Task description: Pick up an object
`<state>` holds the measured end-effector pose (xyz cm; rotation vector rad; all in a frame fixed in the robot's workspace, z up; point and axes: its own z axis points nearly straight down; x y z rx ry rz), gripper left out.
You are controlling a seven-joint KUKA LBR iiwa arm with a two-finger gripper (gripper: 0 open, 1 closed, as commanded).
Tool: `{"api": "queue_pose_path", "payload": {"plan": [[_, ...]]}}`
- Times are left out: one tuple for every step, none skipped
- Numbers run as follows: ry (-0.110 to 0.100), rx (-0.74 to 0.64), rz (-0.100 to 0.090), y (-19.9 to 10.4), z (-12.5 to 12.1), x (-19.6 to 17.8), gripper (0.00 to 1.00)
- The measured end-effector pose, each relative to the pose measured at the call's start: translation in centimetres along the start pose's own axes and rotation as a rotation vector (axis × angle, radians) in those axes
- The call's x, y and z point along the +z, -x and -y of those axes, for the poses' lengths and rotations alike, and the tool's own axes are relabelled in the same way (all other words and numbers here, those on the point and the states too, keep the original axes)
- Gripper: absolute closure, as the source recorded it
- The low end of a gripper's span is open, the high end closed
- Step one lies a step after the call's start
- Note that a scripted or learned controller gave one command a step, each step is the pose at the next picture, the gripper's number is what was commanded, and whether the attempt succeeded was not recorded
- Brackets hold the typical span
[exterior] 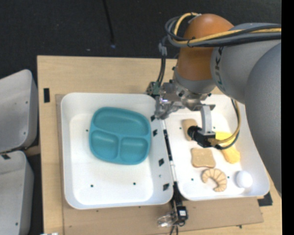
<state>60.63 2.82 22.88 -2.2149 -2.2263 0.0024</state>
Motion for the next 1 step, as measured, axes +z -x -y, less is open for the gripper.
{"api": "queue_pose_path", "payload": {"plan": [[0.001, -0.001, -0.002, -4.07, 1.44, -0.6, 1.0]]}}
